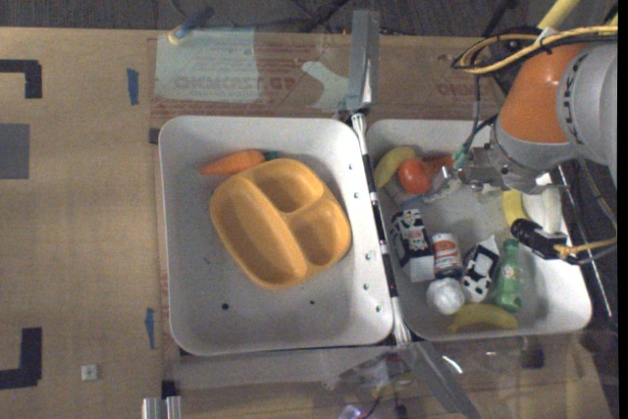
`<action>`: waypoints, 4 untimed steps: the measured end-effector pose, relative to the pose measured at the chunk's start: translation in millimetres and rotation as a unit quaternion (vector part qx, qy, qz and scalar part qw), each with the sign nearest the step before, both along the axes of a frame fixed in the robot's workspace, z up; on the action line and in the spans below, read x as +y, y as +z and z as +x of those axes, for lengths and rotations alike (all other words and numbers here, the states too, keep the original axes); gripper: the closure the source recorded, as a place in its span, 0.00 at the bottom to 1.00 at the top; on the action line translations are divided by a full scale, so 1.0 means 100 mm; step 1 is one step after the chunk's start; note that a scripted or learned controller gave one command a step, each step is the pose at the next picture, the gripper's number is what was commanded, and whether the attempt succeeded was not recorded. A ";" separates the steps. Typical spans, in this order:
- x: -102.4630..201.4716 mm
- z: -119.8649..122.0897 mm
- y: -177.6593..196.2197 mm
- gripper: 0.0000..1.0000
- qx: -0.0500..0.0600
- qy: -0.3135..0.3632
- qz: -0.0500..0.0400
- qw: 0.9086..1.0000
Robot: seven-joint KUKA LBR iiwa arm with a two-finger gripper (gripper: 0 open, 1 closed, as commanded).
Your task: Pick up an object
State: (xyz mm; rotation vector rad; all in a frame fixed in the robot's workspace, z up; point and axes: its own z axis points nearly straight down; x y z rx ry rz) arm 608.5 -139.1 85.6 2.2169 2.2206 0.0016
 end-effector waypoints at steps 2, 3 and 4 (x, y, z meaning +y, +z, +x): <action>0.34 0.11 0.24 0.00 0.003 -0.027 0.001 1.000; -0.32 0.58 -0.01 0.00 0.002 -0.021 0.001 1.000; 0.01 0.05 0.00 0.00 0.001 -0.040 0.001 0.999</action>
